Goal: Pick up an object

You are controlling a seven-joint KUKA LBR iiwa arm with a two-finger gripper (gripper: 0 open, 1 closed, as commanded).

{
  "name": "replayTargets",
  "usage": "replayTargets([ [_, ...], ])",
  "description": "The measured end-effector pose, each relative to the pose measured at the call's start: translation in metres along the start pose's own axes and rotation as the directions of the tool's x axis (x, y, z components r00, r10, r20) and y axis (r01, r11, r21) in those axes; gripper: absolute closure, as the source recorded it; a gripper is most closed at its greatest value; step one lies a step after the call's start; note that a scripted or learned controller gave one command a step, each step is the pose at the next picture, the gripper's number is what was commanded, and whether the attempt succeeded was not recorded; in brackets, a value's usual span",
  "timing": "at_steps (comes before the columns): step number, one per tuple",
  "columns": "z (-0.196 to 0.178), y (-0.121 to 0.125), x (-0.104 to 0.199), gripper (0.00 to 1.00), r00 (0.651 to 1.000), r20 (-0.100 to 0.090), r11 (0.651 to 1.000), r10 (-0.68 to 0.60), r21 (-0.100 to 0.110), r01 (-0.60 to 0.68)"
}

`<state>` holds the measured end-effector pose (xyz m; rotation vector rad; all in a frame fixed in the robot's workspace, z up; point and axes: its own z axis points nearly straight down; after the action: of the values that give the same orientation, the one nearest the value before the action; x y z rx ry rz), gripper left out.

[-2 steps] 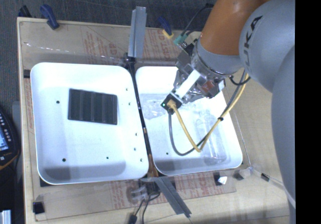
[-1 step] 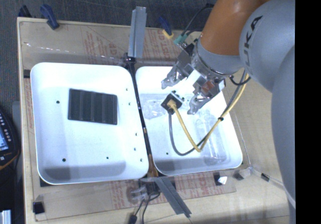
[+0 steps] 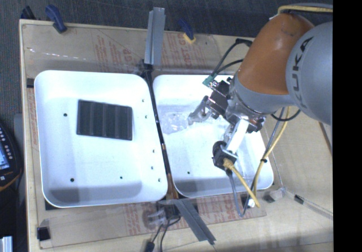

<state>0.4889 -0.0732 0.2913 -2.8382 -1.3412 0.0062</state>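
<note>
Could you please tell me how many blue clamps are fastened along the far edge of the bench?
3: two near the far left corner, one beyond the right bin. The arm may hide others.

Grey arm (image 3: 308, 70), orange band, black "KUKA" lettering, seemingly yellow cables.

Arm (image 3: 288, 64) cut off by frame top and right; base out of view. Wrist body covers upper-right part of right bin (image 3: 192, 183), incl. far right corner and most of right wall. Gripper (image 3: 199, 114): fingertips blurred against white floor, can't tell open vs closed, or whether touching the clear crumpled object (image 3: 172, 120). That object is transparent, washed out by glare; outline and type unclear. Dark device (image 3: 7, 157) at left edge cropped, only a sliver visible. Dark ribbed slab (image 3: 104, 120) in left bin: surface detail too coarse to ID. Tabletop (image 3: 85, 47) right side hidden under arm.
</note>
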Motion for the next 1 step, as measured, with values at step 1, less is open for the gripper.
replayTargets([
  [1, 0.0260, 0.0535, -0.0673, 0.00, 0.999, -0.001, 0.999, 0.032, 0.002, -0.032],
])
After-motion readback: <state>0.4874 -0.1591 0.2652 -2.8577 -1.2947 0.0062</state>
